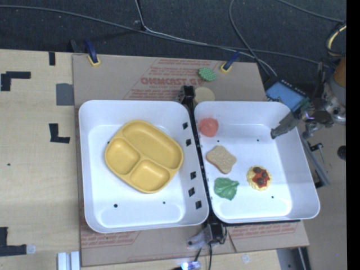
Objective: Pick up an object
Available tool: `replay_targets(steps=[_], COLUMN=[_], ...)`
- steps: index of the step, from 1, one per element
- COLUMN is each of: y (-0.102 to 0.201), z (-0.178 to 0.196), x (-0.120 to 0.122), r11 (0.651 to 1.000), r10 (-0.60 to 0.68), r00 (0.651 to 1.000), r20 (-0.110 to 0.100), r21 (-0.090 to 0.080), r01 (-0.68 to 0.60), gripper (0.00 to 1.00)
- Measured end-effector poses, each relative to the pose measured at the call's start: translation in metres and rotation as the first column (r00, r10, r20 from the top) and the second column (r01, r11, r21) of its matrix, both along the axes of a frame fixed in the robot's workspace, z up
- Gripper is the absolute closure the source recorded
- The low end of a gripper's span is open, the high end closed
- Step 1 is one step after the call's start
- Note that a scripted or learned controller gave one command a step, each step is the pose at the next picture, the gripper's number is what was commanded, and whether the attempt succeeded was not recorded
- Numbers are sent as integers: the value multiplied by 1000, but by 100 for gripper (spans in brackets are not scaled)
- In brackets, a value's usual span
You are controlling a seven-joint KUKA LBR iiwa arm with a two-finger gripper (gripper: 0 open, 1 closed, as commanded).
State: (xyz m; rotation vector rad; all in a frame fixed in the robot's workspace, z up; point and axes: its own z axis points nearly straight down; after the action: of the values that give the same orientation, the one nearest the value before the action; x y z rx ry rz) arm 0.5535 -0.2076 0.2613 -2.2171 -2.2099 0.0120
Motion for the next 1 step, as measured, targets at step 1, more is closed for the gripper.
replay_targets(steps=[1], y=[1], z=[7], x=[2], r11=[1000], r10=[4], r00=[1000], r20=[12], r21=[-3], r01=[-4], gripper=[0])
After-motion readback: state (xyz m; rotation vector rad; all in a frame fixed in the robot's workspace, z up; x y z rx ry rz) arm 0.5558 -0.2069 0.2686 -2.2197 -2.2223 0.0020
